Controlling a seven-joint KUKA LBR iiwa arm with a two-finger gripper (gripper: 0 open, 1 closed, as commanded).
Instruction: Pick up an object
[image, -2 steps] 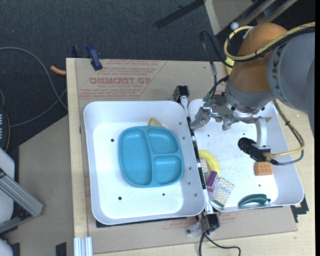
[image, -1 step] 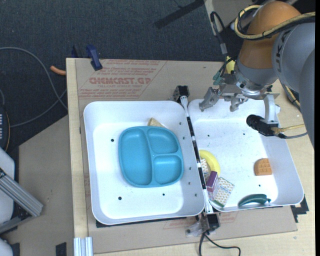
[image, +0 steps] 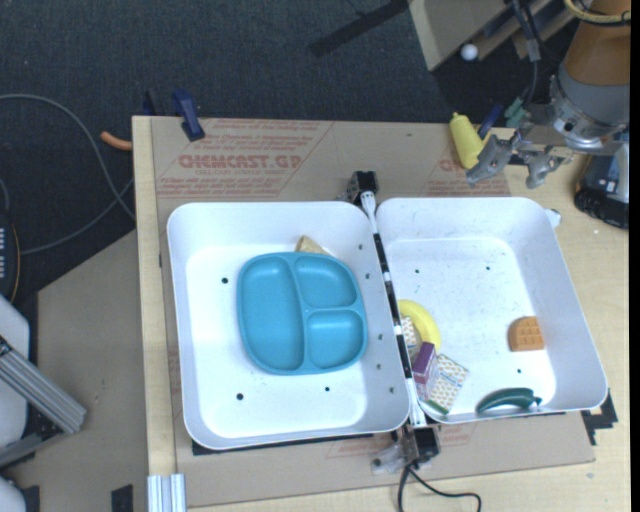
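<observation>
Two white bins sit side by side. The left bin (image: 200, 380) holds one blue divided plate (image: 300, 311) with three compartments, near its centre, and one tan piece (image: 309, 244) peeking out at the plate's far edge; bare floor rings the plate. The right bin (image: 560, 300) holds five things: a yellow banana-like piece (image: 420, 322), a purple block (image: 423, 359) and a patterned packet (image: 446, 381) bunched against its left wall, a green ring-like item (image: 508, 402) at the near wall, and an orange waffle-like piece (image: 526, 334) alone toward the right. Its far half is open. The gripper (image: 512, 157) hangs above the bench beyond the right bin's far rim, fingers parted, gripping nothing.
</observation>
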